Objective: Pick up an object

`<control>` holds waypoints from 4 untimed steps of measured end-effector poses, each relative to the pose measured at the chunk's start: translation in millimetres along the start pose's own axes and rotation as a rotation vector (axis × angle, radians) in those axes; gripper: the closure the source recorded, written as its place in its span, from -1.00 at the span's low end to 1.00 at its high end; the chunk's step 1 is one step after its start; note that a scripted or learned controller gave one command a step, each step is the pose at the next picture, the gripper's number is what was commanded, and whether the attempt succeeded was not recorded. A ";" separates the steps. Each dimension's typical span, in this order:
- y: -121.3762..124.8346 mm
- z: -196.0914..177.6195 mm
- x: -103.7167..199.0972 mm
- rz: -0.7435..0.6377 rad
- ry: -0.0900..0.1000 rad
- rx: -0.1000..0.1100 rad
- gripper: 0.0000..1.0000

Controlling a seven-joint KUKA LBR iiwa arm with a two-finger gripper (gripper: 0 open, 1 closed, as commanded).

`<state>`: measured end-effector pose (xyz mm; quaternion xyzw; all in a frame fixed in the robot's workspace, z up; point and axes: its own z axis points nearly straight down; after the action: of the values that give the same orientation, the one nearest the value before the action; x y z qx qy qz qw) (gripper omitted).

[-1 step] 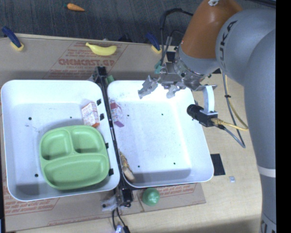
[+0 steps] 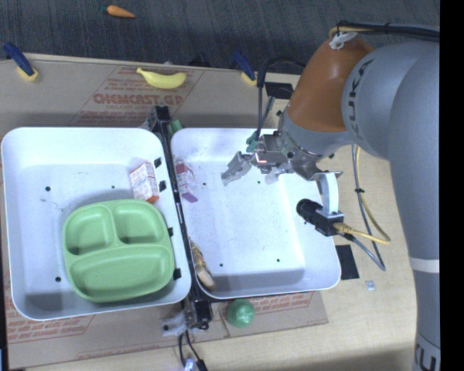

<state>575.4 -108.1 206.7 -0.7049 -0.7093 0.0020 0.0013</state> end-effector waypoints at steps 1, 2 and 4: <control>67.8 -47.2 -72.1 0.003 -0.001 -0.005 -1.00; 46.9 110.0 -61.8 0.000 0.002 0.003 -1.00; -98.7 -12.4 -1.0 0.002 0.002 -0.004 -1.00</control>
<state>476.7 -109.7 219.5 -0.7056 -0.7086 0.0001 0.0006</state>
